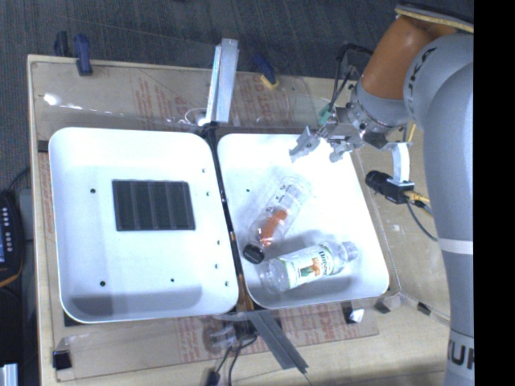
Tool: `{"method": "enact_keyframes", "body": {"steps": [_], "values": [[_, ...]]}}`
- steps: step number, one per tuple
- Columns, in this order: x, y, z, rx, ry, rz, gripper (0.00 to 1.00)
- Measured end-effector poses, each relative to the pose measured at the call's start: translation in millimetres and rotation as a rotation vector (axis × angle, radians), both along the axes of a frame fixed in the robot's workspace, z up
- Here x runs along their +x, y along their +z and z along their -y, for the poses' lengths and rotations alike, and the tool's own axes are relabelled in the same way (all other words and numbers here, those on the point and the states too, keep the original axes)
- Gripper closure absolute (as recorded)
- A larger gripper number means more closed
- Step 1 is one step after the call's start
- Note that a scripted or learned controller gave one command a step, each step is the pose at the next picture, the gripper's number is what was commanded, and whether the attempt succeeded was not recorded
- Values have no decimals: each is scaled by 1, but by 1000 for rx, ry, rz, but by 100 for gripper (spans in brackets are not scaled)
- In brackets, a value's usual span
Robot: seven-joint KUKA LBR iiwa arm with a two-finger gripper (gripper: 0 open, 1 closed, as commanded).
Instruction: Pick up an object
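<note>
- White plastic makes up the two shallow bins, set side by side: the left bin point(80, 288) and the right bin point(362, 215).
- One dark ribbed rectangular panel point(153, 205) lies flat in the left bin, well apart from everything else.
- Two clear plastic bottles lie on their sides in the right bin.
- One is the clear bottle with orange contents and a black cap point(273, 215), slanting across the middle of the bin, cap toward the divider.
- The other is the clear bottle with a green-and-orange label point(310, 265), lying near the front wall, its neck pointing right. The two bottles are just beside each other near the black cap.
- One two-finger gripper point(320, 146) hangs over the back part of the right bin; its fingers are spread apart and grasp nothing, well apart from both bottles.
</note>
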State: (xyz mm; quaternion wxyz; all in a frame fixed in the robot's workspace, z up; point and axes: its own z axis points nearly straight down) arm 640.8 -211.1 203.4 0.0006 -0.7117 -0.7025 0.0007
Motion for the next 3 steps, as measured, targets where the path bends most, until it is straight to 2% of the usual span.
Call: {"method": "enact_keyframes", "body": {"steps": [1,2,3], "values": [[-49,-97,-10,2,48,1,0],[-83,-102,-31,-10,146,23,0],[-46,-108,-35,-3,-52,8,0]]}}
